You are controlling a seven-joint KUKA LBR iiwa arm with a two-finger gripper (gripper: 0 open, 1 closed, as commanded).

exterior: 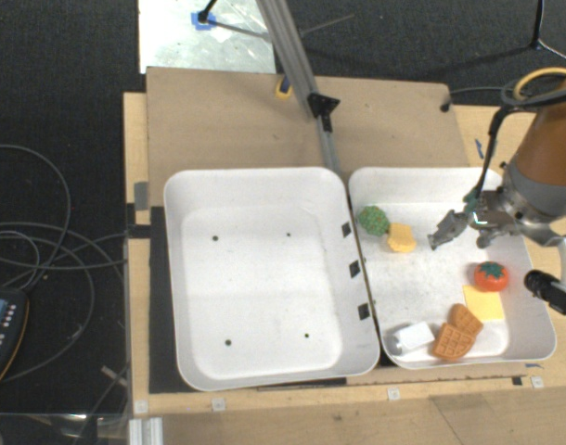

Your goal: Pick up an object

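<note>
Over right bin [543,346] | my pincer [443,237] hangs just right of yellow block [402,239], nothing visibly held, finger gap unclear — cannot tell | block beside green broccoli [374,220], nearest target | tomato [490,275] further right.

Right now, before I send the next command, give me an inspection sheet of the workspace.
Surface: bench with two white bins side by side, left bin and right bin.
Job's things: all in the right bin: green broccoli, yellow chunk, red tomato, yellow block, brown waffle, white block.
Clutter: nothing seen in the left bin.
Grippers: tool hangs over the right bin, right of the yellow chunk; nothing seen between its fingers.
Cables: loose loops on the floor at left; a cable running along the arm.
Surroundings: grey pole slanting over the bench; handheld pendant at left edge.
</note>
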